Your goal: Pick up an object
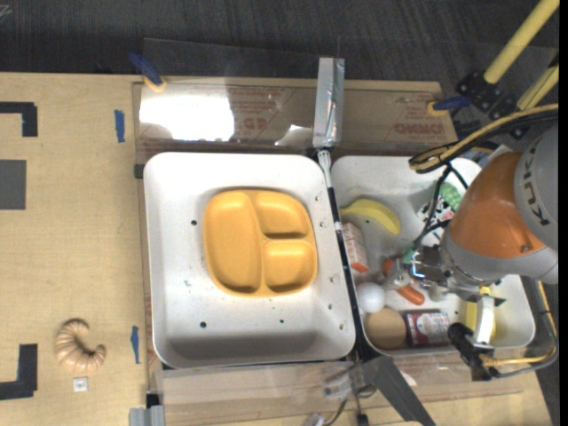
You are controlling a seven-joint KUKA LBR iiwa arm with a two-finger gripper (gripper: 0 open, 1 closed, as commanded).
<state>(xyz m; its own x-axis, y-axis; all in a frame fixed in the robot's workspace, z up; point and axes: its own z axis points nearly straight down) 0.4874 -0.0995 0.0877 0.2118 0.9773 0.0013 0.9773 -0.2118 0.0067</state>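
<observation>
Reaching in from the right, the grey arm's two-finger gripper (417, 269) hangs over the right white plastic bin (373, 171); I cannot tell its state. That bin holds one yellow banana (373, 215), one brown potato-like lump (384, 328) and one white ball (371, 299). The left white bin (169, 238) holds one yellow three-compartment tray (259, 240).

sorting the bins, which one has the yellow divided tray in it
The left bin: the yellow tray lies in its middle. The right bin holds small items like a banana.
</observation>
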